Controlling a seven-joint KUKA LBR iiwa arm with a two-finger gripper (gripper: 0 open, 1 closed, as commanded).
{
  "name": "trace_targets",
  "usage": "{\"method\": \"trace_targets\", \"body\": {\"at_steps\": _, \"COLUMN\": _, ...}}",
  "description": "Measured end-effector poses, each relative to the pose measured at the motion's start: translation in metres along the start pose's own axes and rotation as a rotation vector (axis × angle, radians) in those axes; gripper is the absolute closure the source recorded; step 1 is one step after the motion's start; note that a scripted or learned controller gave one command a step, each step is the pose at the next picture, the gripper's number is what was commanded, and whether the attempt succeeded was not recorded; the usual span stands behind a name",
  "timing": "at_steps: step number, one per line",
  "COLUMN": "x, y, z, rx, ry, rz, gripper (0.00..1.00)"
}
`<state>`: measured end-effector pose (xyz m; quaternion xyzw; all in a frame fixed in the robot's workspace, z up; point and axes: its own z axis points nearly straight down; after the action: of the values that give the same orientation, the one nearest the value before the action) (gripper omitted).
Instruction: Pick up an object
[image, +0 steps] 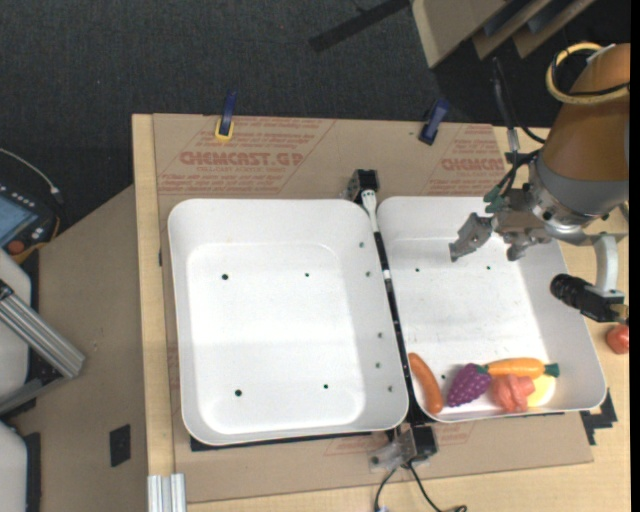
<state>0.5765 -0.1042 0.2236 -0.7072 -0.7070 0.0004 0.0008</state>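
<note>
We see the grey two-finger gripper (494, 240) hanging above the far half of the right shallow white plastic bin (470, 320), and its two fingers stand spread apart with nothing between them. The things to pick lie together along the near wall of this bin: an orange-red sausage-shaped toy (425, 383) nearest to the divider between the bins, then a purple bunch of toy grapes (467, 384), then an orange toy carrot with a green end (520, 367), and under the carrot a pink-red lump (509, 394) touching a pale yellow piece (540, 392). We judge that they are light, stiff plastic play food, smooth and a little slippery, so they can roll or slide away when one finger pushes first. The sausage toy seems the best choice, taken across its narrow middle, because it lies a little apart from the grapes. The near wall of the bin is just beside all the toys, so the fingers have little room on that side, while the middle of the bin gives open room to come down
</note>
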Motion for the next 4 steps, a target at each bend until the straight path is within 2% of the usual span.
{"method": "trace_targets", "body": {"at_steps": 1, "x": 0.033, "y": -0.011, "z": -0.125, "rx": -0.018, "ry": -0.001, "rz": -0.005, "gripper": 0.0}}
{"method": "trace_targets", "body": {"at_steps": 2, "x": -0.075, "y": -0.057, "z": -0.099, "rx": 0.002, "ry": -0.003, "rz": 0.011, "gripper": 0.0}}
{"method": "trace_targets", "body": {"at_steps": 3, "x": -0.056, "y": -0.058, "z": -0.308, "rx": -0.024, "ry": -0.007, "rz": -0.003, "gripper": 0.0}}
{"method": "trace_targets", "body": {"at_steps": 4, "x": -0.124, "y": -0.1, "z": -0.28, "rx": 0.001, "ry": -0.002, "rz": 0.008, "gripper": 0.0}}
